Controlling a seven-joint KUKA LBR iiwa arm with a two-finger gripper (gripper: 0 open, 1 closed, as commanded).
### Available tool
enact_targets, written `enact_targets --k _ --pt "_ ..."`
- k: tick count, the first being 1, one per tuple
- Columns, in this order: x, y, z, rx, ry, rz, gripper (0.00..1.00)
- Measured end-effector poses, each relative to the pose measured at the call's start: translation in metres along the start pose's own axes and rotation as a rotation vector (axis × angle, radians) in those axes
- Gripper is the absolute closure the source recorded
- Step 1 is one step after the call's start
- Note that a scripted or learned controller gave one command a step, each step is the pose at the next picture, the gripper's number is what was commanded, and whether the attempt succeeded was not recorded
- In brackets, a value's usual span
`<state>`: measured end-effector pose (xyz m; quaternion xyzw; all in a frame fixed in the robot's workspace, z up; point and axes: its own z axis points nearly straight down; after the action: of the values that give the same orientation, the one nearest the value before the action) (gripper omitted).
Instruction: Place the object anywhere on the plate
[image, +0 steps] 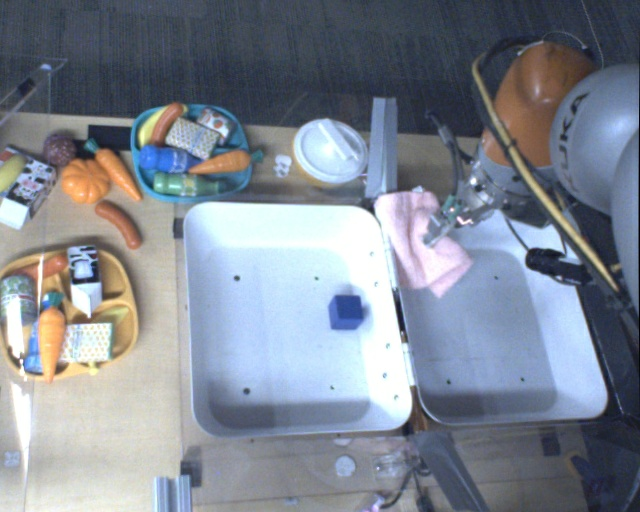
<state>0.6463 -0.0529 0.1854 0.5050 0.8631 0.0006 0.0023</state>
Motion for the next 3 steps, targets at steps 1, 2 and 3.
enact_targets --k 1,2,3 --pt "0.001 0.002 -0.04 -0.001 0.0 -0.008 1.0" --pt "0.057 0.011 -0.049 -0.001 0.002 -0.413 1.0" --pt "0.113 0.008 -0.038 -0.001 0.004 -0.817 1.0"
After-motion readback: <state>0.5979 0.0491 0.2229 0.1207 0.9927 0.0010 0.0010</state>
